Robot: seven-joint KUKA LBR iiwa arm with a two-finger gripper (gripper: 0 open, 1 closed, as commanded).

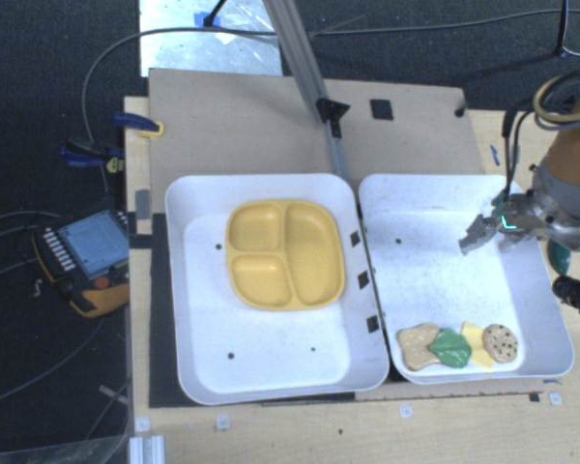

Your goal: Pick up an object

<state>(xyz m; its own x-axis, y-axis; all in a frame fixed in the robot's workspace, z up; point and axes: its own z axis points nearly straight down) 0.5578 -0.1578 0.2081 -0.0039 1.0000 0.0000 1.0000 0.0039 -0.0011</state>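
Toy food (456, 346) at R bin (420, 211) front; arm (570, 177) over far-R side.

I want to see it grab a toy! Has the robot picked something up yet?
Not yet. The gripper hovers over the right bin with nothing between its fingers. The cookie, green leaf, yellow piece and tan biscuit all lie at the bin's near edge, so reaching, grasping and lifting one remain.

A single fixed camera looked down at a slant from above the bench's near side, set far enough back to take in both bins whole. The left bin (198, 356) and right bin (551, 346) lay side by side mid-frame, dark floor beyond the far edge, the arm (570, 162) entering from the right.
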